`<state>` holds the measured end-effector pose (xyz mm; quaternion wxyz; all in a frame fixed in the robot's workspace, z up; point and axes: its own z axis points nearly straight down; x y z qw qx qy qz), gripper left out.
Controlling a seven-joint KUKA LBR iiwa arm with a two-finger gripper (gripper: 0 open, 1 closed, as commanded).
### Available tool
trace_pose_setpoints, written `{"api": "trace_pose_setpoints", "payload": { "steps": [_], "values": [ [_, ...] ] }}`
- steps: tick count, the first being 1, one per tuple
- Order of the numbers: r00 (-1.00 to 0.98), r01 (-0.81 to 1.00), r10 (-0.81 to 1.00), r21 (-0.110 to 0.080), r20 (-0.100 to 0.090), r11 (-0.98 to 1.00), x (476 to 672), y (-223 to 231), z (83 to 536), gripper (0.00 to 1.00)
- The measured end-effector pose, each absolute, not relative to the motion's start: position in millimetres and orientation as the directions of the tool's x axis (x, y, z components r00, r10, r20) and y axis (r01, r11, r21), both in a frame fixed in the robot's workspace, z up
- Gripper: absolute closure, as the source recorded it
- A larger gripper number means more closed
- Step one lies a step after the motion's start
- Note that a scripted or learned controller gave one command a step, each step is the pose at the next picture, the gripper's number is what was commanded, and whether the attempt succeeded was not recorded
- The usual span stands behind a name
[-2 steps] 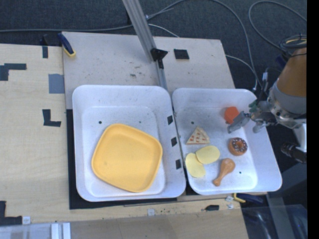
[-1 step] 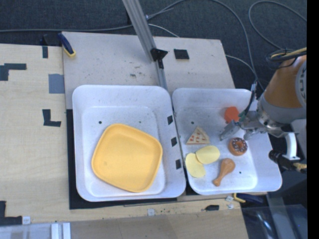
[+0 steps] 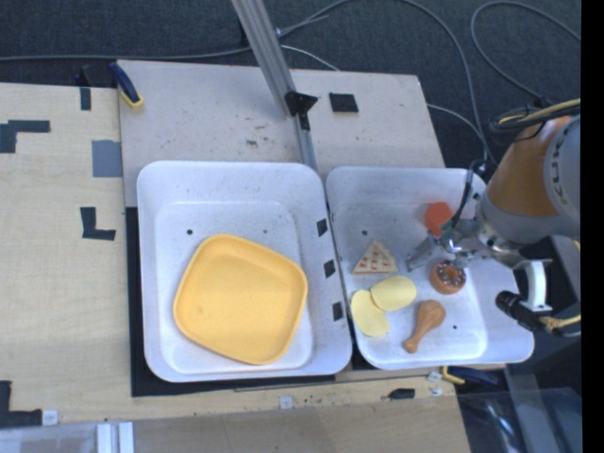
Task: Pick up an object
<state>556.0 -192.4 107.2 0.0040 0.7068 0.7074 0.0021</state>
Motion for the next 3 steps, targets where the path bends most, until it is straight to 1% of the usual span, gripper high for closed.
{"api": "trace_pose_setpoints", "payload": {
  "steps": [1,2,3],
  "values": [
    [0.000,1.000,1.000,0.010,-0.004,0.000,556.2,-193,117,1.00],
    [-0.001,1.000,1.000,0.003,-0.001,0.001,559.8,-190,160,1.00],
    [0.000,1.000,1.000,0.003,-0.001,0.000,564.2,-195,204,1.00]
  ]
}}
